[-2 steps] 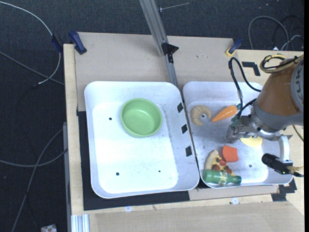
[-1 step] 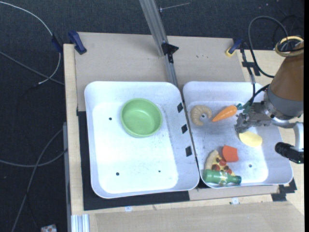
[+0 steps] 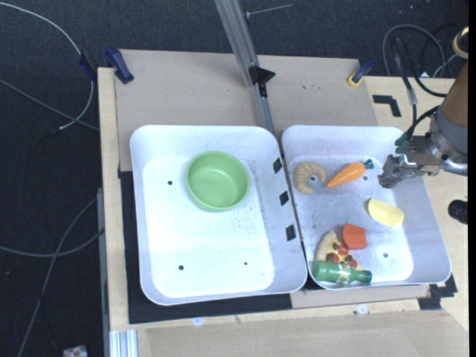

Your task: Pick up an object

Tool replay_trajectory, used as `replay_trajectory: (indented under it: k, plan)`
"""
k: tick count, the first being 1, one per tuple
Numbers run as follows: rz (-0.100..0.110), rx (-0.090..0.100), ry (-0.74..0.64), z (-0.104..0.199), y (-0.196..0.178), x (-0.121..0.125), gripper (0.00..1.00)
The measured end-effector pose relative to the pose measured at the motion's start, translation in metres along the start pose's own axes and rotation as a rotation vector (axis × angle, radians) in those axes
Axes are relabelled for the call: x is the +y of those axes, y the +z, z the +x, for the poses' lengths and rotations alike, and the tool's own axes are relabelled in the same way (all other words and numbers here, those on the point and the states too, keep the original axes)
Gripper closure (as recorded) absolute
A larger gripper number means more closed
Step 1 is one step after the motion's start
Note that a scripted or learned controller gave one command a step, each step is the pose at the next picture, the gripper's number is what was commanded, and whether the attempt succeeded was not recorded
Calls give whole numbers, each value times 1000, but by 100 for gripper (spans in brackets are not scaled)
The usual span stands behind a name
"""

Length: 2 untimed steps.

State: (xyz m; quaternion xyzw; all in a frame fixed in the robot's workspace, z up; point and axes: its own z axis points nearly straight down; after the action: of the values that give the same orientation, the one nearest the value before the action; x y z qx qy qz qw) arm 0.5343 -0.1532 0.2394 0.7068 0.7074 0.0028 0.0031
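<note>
The right bin (image 3: 416, 270) holds an orange carrot (image 3: 346, 175), a tan spiral pastry (image 3: 309, 177), a pale yellow lemon-like piece (image 3: 385, 212), a red-orange block (image 3: 355, 236), a pizza slice (image 3: 333, 248) and a green bottle (image 3: 341, 274) lying along the front wall. My gripper (image 3: 392, 175) hangs over the bin's right back part, just right of the carrot's leafy end and above the yellow piece. Nothing shows between its fingers.
The left bin (image 3: 171, 274) holds a green bowl (image 3: 217, 180) near its back middle. A metal pole (image 3: 238, 28) slants down to the gap between the bins. Blue and yellow clamps sit at the bench's back corners. Cables lie on the dark floor around.
</note>
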Motion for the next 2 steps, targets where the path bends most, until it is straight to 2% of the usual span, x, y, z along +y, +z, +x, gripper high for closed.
replay_trajectory:
  k: [1,2]
  plan:
    - [3,-1,-1,0,-1,1,100]
    - [4,2,-6,62,-6,8,100]
